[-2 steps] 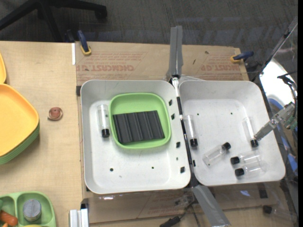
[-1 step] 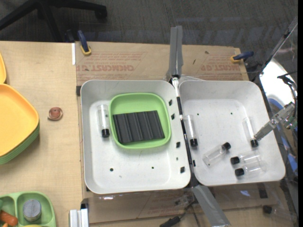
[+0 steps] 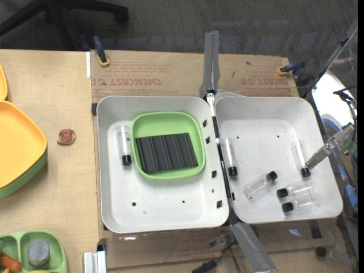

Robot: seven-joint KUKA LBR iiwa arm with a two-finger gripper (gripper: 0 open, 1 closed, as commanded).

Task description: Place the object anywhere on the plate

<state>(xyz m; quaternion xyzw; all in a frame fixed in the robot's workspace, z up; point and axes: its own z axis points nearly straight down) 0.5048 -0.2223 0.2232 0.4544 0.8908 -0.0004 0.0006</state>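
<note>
— What do we see of the fingers (image 3: pixel 322 154)?

— A thin grey shape slanting in from the right, its tip at the black cap of a clear vial (image 3: pixel 298 154) in the right bin (image 3: pixel 267 108). The rest is cut off at the edge, so we can't tell whether they are apart or together, nor whether they grip anything.

— And around them?

— Four more vials (image 3: pixel 259 183) lie loose in that bin, one along its left wall. In the left bin (image 3: pixel 159 212) we find the green plate (image 3: pixel 166 120) with a dark ribbed slab (image 3: pixel 166 152) lying flat on it, and another vial (image 3: pixel 123 143) just beside the plate's left rim.

— The bench (image 3: pixel 51 84)?

— Pale wood, with cardboard under the bins and clamps (image 3: pixel 101 56) at the back. At the left, yellow dishes (image 3: pixel 20 147) and a green tray (image 3: pixel 25 244) are cut off. A small reddish disc (image 3: pixel 66 136) sits near them; we can't make out what it is. Behind, grey carpet and a chair base (image 3: pixel 68 7).
</note>
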